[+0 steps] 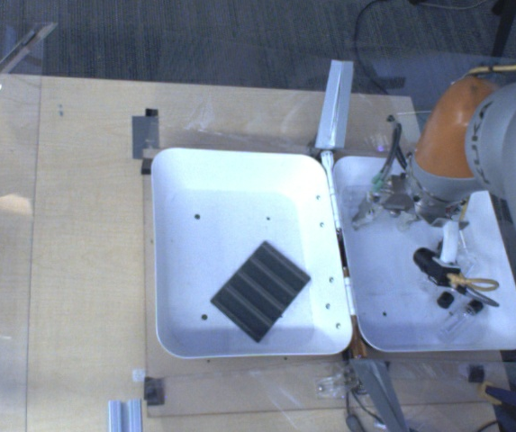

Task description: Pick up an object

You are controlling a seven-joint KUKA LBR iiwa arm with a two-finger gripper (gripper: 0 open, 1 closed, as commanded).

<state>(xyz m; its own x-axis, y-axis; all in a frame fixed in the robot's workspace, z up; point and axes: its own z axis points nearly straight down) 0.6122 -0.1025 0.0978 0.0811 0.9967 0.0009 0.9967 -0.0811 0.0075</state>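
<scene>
**Gripper Hung Over One Bin, Slab Lay in the Other**

A silvery metal bar point(336, 106) stood at the far end of the seam between two shallow white plastic bins on the pale wooden bench point(68, 241). In the bin to the camera's left of that bar point(221, 187) lay a dark, ribbed, rectangular slab point(261, 291). It sat flat and turned at a slant, well down from the bar toward the near rim. On the bar's other side, the grey arm with its orange band point(501, 142) reached over the second bin point(402, 313). Its gripper point(379, 207) hung close beside the bar's foot, at that bin's far corner and well apart from the slab. From where I stood, I could not tell whether the gripper was wide or narrow.
</scene>
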